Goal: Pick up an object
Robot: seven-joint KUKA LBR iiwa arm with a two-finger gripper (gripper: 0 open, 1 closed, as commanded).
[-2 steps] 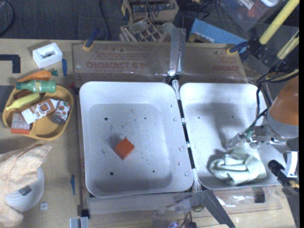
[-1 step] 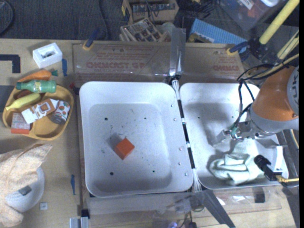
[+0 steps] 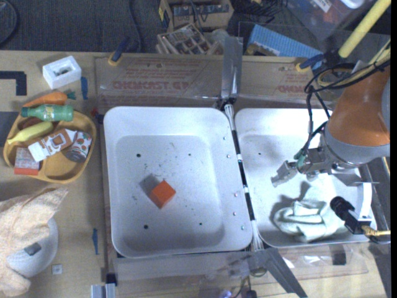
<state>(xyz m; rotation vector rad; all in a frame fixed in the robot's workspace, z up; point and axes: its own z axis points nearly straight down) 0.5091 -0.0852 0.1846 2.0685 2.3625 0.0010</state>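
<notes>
An orange cube (image 3: 163, 194) lies in the left bin (image 3: 124, 129), a little left of its middle, with a grey shadow beside it. A crumpled white cloth (image 3: 304, 219) lies near the front of the right bin (image 3: 267, 126). My gripper (image 3: 286, 172) hangs over the right bin's middle, just above and behind the cloth and far from the cube. Nothing shows in its grasp. The grey arm with its orange band (image 3: 363, 113) reaches in from the right.
The bins' rims meet along a ridge (image 3: 239, 172) between them. Off the bench's left side stand a wooden bowl (image 3: 53, 169) of toy food, a small white box (image 3: 61, 71) and a pale cloth bundle (image 3: 28, 228).
</notes>
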